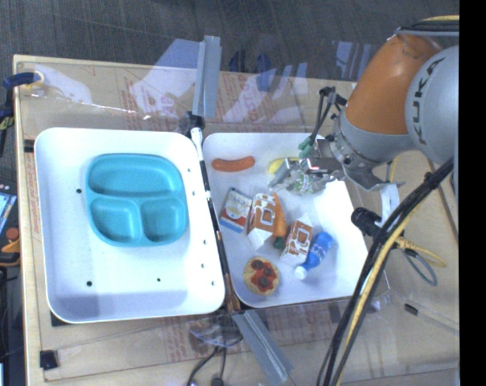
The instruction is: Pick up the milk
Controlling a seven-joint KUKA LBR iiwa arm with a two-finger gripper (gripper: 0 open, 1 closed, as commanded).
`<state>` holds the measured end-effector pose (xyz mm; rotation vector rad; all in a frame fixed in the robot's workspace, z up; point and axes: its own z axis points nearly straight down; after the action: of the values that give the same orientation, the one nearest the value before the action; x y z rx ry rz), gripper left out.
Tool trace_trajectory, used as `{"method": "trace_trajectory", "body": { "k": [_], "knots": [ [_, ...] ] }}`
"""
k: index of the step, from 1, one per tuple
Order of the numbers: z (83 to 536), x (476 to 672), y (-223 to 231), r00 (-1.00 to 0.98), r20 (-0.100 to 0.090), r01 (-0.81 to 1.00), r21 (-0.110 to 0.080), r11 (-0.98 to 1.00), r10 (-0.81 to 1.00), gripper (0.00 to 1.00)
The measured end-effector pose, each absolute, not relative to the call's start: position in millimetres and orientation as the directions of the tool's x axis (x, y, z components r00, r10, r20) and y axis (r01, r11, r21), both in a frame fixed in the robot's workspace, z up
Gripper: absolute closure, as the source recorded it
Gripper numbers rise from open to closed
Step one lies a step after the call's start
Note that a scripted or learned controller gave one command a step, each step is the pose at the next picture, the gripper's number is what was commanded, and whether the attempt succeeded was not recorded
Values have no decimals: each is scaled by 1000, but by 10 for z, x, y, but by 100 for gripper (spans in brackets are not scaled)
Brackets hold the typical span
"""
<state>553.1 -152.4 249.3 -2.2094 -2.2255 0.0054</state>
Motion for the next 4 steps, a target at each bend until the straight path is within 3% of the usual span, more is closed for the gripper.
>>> {"method": "trace_trajectory", "body": {
  "k": [1, 2, 3, 4],
  "knots": [
    [1254, 6118, -1437, -234, 2, 972, -6, 234, 972, 0],
    [982, 5706, -1503, -315, -4, 949, 13, 315, 949, 0],
    [1079, 5705, -1492, -318, 1, 948, 10, 318, 948, 100],
    [1080, 5705, -1491, -319, 0, 948, 10, 319, 948, 0]
  ]
}}
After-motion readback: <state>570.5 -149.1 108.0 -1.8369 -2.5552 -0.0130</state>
